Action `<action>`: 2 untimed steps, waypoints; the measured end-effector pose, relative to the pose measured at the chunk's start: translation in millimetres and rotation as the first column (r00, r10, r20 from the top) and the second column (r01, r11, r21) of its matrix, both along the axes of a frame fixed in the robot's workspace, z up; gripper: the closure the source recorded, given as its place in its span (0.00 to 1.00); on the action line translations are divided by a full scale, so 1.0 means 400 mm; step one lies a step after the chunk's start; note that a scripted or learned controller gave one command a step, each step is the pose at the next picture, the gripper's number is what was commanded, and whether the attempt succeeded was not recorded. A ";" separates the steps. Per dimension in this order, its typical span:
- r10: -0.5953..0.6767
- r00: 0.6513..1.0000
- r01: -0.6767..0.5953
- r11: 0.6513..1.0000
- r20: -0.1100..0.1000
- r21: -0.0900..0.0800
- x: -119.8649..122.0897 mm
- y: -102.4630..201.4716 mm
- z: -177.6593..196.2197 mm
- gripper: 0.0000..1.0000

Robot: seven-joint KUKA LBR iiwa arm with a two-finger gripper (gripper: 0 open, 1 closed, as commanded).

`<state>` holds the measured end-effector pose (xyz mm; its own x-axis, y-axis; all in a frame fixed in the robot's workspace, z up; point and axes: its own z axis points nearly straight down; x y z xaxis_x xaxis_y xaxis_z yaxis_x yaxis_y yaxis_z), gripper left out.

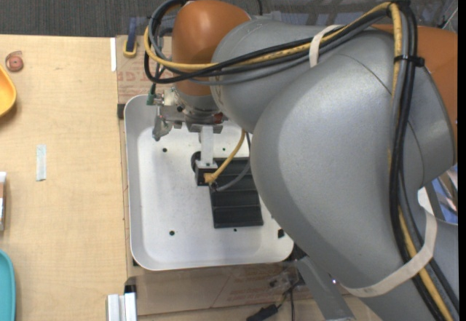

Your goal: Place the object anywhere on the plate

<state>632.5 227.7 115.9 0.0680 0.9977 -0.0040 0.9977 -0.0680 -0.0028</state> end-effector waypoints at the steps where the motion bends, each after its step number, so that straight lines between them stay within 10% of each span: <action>1: 0.219 0.976 -0.219 0.976 0.002 0.001 0.066 -0.001 -0.062 0.00; 2: -0.097 0.995 0.097 0.995 0.000 0.000 0.023 -0.012 -0.064 0.00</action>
<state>641.6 222.9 90.5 0.1642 0.9864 -0.0038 0.9864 -0.1642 -0.0032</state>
